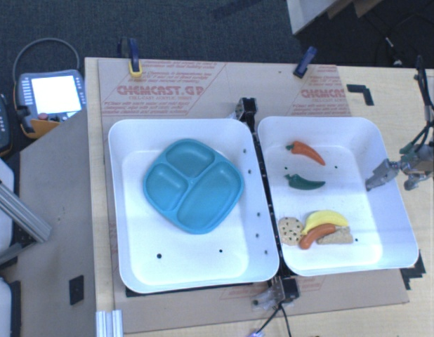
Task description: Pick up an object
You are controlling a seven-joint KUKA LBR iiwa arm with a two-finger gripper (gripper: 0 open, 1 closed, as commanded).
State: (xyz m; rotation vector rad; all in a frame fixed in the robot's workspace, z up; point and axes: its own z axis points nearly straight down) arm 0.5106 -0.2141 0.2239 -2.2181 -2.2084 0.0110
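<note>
Two white bins sit side by side on the counter [203, 83], which is covered with a brown sheet printed with red lettering. The left bin [126, 188] carries a blue divided plate [194, 184], lying flat in the bin's upper middle, three compartments showing.

Over to the right bin [392, 223], where the pickable things are. Near its upper middle lies an orange carrot [306, 153], slanting down to the right. Just below it, apart from it, a dark green pepper [305, 182] lies nearly level. Down in the lower part of this bin a cluster is bunched together: a speckled cookie [290, 229] on the left, a yellow banana [329, 220] arching above, a reddish sausage [314, 236] lying across in front of the banana, and a tan slice of bread [338, 238] at the right, all touching or overlapping.

The gripper [389, 173] pokes in at the right edge of the frame, above the right bin's right wall, well apart from every item. One grey finger [378, 175] points left and down; whether it is spread or closed, I cannot tell. Nothing sits between its fingers.

In the upper left of the frame, a handheld screen [54, 93] glows white beside the counter.
</note>
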